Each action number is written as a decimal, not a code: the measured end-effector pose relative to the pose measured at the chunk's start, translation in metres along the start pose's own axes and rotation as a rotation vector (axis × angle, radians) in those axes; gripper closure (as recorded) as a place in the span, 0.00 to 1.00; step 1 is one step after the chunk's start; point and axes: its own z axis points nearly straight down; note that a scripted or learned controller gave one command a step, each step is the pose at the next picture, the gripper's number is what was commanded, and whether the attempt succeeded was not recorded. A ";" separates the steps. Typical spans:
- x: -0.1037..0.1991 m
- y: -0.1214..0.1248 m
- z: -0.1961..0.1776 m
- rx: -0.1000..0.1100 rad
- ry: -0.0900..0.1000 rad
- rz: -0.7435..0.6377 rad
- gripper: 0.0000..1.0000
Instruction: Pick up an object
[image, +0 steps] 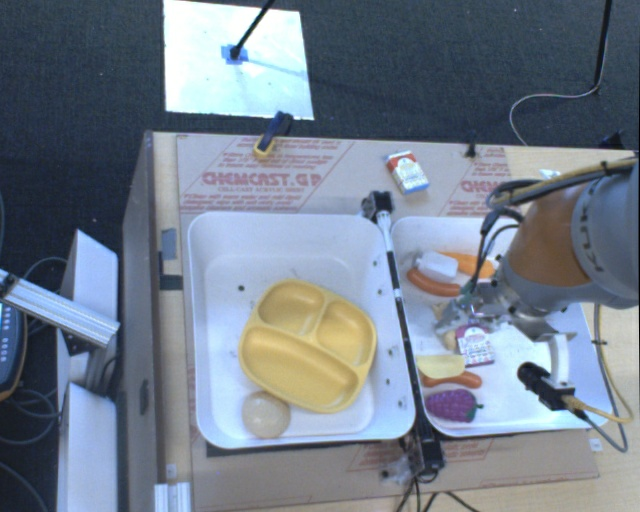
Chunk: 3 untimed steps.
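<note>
Reaching into the right bin (560, 412) from the right, gripper (468, 312) low over a small red-and-white carton (476, 346), its grip impossible to tell, arm hiding the bin's far corner, purple grapes (452, 404) near the front wall.

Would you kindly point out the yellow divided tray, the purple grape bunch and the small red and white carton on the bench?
yellow divided tray (308, 345): camera view, on its long lower compartment.
purple grape bunch (451, 404): camera view, middle of the bunch.
red and white carton (407, 172): camera view, centre of its top face.
</note>
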 end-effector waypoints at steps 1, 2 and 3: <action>0.094 0.031 -0.090 0.000 0.001 -0.002 1.00; 0.031 0.052 -0.089 0.002 -0.002 0.001 1.00; 0.032 0.052 -0.089 0.002 -0.001 0.000 0.00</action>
